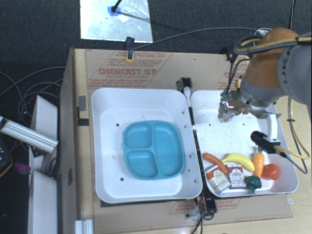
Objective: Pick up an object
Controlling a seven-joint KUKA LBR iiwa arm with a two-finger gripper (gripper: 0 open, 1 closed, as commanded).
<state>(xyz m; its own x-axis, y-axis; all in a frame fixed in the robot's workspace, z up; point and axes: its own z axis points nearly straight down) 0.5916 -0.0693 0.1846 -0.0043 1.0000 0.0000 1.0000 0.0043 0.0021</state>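
1. A grey robot arm reaches in from the right and its gripper (227, 110) hangs over the bare far part of the right bin (212, 136). Whether it is open or closed cannot be told from this angle, and nothing can be seen in its hold.
2. The things to pick from are bunched in that bin's near right corner, well apart from the gripper. Packed this tightly, they probably leave little room for a clean grasp.
3. The count there is seven: one banana (239, 160), one carrot (258, 165), one tomato (271, 171), one small green piece (252, 182), one orange-red stick (214, 161) and two little packets (219, 178) (237, 177), which lie touching.
4. The banana lies on the far side of the heap, likely the easiest to reach.
5. One blue plate (153, 148) with three compartments lies flat in the middle of the left bin (112, 111).
6. The two white bins sit side by side on the tabletop (146, 67).
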